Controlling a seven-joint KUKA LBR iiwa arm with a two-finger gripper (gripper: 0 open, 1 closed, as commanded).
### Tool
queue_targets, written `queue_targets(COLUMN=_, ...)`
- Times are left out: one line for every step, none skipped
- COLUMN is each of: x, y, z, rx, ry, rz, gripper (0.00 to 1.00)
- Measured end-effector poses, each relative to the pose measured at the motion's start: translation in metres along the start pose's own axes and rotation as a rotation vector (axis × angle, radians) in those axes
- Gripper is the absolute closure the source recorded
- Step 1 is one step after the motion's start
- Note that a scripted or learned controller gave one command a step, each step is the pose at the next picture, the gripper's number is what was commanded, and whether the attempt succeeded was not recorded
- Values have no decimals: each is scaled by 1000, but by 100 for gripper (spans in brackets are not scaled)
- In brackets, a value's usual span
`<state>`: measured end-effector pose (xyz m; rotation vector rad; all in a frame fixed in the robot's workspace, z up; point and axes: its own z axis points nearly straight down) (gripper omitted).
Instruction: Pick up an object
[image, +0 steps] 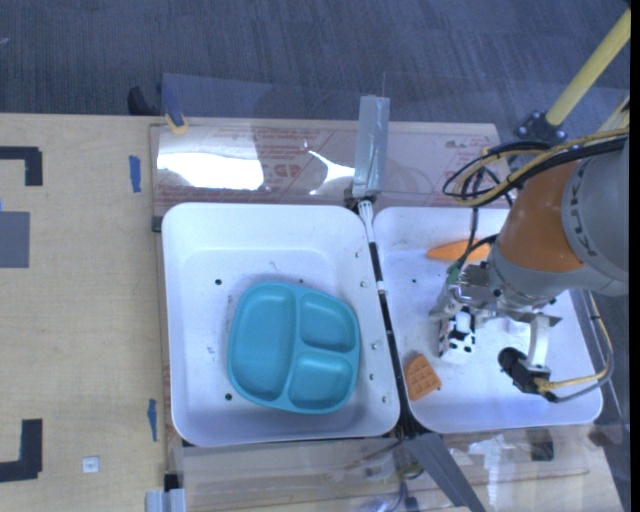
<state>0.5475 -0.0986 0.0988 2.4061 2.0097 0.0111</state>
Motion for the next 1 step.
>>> queue_targets(x=75, y=2, z=-89, rx=2, ry=3, rz=-102, gripper=100)
